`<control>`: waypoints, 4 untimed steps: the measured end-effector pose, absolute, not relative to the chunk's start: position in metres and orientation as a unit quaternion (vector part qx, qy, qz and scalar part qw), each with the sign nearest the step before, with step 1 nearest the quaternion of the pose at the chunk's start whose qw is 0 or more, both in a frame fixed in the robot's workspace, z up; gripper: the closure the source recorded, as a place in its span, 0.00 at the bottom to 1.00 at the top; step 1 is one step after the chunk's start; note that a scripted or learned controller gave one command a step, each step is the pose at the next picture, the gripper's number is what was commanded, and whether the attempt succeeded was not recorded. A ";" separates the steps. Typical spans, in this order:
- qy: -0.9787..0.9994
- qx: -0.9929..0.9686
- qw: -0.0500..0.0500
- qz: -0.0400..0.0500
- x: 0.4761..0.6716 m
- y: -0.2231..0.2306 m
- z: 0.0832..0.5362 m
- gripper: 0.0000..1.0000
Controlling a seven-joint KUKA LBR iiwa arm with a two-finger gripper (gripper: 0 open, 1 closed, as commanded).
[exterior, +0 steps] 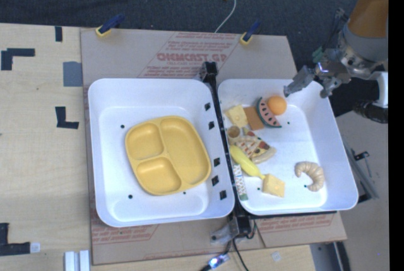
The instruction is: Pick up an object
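Jaws (310, 81) spread (nothing between them).

I count two white bins: the left bin (101, 156) and the right bin (328, 156). One yellow divided tray (167, 154) sits in the left. In the right I count two cheese wedges (237, 115) (274, 185), one watermelon slice (265, 113), one orange (276, 105), one pizza slice (257, 148), one banana (245, 162) and one croissant (310, 174). Two clamps, (109, 24) and (250, 31), grip the board's far edge.
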State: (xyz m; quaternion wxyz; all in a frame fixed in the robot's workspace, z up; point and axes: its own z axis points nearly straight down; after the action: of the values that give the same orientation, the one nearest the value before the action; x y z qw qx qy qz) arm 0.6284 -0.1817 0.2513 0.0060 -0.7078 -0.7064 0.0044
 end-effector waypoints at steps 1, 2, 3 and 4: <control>-0.708 -0.707 0.000 0.001 0.631 -0.181 0.260 0.00; -0.708 -0.706 0.002 0.002 0.631 -0.174 0.197 0.00; -0.708 -0.707 0.001 0.002 0.625 -0.179 0.150 0.00; -0.708 -0.706 0.001 0.002 0.630 -0.176 0.105 0.00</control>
State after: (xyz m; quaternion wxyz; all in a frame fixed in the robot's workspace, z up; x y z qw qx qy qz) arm 0.6301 -0.1757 0.1051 0.0012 -0.7060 -0.7082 0.0020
